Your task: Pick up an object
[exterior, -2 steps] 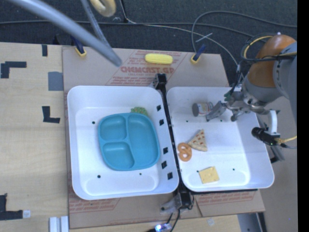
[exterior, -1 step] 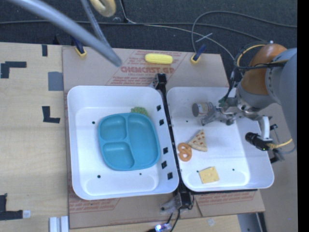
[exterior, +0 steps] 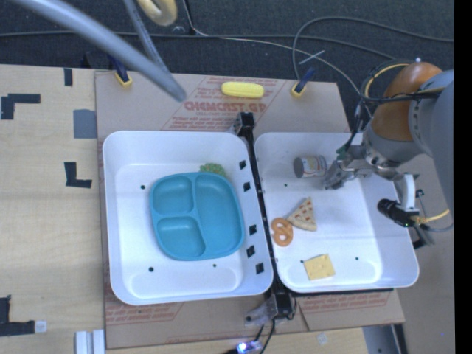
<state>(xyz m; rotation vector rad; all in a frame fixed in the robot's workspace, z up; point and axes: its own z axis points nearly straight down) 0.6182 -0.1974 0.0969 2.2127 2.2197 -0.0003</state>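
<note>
Right white bin [exterior: 383, 271] — small grey can [exterior: 310, 167] on its side

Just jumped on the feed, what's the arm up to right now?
The arm's pincer is down in the right bin, next to a small grey can lying near the bin's back. A pizza slice toy, a pretzel and a yellow cracker lie loose on that bin's floor. The left bin holds a blue divided plate. Nothing looks lifted yet.

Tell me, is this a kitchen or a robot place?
Probably a robot lab. A grey arm reaches over two white bins holding toy food, like a pizza slice, with cables behind.
</note>
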